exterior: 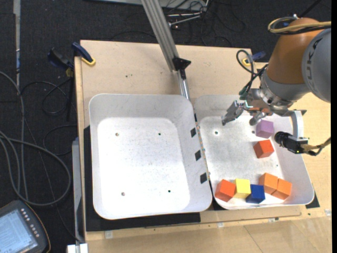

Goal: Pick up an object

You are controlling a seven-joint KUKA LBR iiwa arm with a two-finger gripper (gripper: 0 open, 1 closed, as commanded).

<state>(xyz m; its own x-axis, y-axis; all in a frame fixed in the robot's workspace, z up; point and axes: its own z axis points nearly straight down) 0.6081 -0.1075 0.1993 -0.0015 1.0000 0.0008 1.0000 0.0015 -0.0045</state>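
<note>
The gripper (243, 112) is held above the right bin (226, 157), fingers spread and empty; it should be centred over the purple block (265, 128) before closing.

Seven blocks (256, 193) in the right bin (218, 162), beside the left bin (100, 157).

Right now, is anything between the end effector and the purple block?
Nothing visible. The end effector hangs over the right bin, with the purple block just beside it toward the bin's right wall; the other blocks lie nearer the camera.
</note>
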